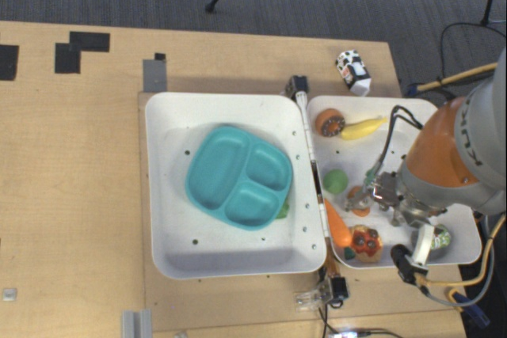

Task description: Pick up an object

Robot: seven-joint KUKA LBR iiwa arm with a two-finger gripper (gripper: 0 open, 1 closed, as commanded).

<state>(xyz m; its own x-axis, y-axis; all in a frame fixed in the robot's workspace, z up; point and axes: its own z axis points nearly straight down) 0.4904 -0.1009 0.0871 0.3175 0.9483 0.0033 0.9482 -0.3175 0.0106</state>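
Bench of pale wood runs under everything, with black tape patches at its far left, well away from the arm. Next comes the left bin, white and shallow, holding a teal divided tray that lies tilted near its middle; a scrap of something green peeks from under the tray's right edge. All of this sits well to the left of the gripper.

Past the rim between the bins, the right bin holds the small things. An orange carrot lies along its left wall, left of the gripper and a little nearer the camera. A green ball rests just left of the gripper. Farther back, an orange-brown round piece and a yellow banana lie side by side, beyond the gripper. A red and orange object with dark spots sits at the bin's near edge, close to the carrot's tip and just nearer the camera than the gripper.

The gripper is low in the right bin, over a small orange piece that it partly hides. Whether its jaws are spread or closed, and whether they hold anything, I cannot tell. To its right rises the grey arm with its orange band. Outside the bin, a small black-and-white carton lies on the bench, well behind the gripper.
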